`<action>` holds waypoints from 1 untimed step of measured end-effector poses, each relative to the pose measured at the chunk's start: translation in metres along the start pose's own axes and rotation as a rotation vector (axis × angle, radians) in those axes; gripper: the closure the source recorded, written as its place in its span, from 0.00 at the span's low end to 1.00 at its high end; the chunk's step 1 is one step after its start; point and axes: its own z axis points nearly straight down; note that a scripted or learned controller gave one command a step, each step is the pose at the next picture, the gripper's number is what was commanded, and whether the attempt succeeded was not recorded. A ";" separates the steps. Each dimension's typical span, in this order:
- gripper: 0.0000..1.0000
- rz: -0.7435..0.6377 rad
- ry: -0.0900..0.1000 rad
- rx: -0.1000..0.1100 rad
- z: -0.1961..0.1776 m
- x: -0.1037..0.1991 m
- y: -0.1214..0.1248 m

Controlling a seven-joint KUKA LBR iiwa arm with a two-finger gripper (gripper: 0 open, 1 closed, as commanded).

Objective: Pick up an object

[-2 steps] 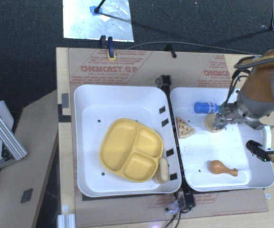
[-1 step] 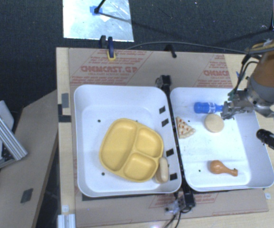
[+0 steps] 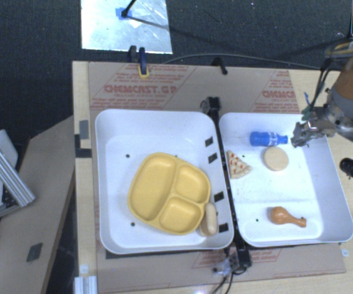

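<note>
Nothing is lifted yet. Nearest in the right bin (image 3: 335, 182) lies a drumstick (image 3: 286, 217), then a round cracker (image 3: 276, 160), pizza slice (image 3: 237, 165) and blue bottle (image 3: 267, 139). The end effector (image 3: 301, 135) hovers beside the bottle (grip state unreadable). Beyond, the counter (image 3: 164, 84) meets dark carpet (image 3: 29, 41).

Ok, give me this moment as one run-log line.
hand: over right bin's far right | nearest: blue plastic bottle, round beige cookie | lifted: nothing | left bin: yellow divided tray
</note>
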 end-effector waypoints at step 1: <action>1.00 -0.004 0.003 0.005 0.005 0.048 -0.005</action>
